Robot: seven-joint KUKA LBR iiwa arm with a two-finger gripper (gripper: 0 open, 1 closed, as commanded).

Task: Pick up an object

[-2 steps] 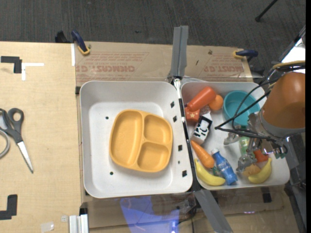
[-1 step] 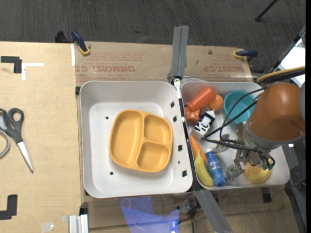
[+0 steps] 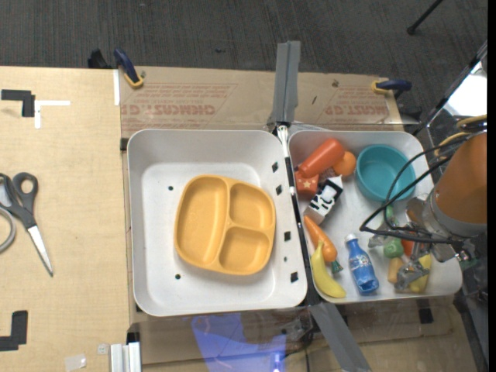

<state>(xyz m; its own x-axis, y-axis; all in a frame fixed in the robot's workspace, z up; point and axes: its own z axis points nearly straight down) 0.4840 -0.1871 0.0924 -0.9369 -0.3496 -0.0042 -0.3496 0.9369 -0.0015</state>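
One end effector (image 3: 411, 266) low among small toys (image 3: 394, 248), right bin (image 3: 434, 149).

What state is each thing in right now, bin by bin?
Plate: flat, right way up, in the left bin.
Bowl: upright, open side up, in the right bin.
Bottle: lying down, cap toward the far side.
Banana: lying at the right bin's near left corner.
Carrot: lying beside the banana.
Scissors: on the bench, blades shut.
Gripper: down at the right bin's near right corner.
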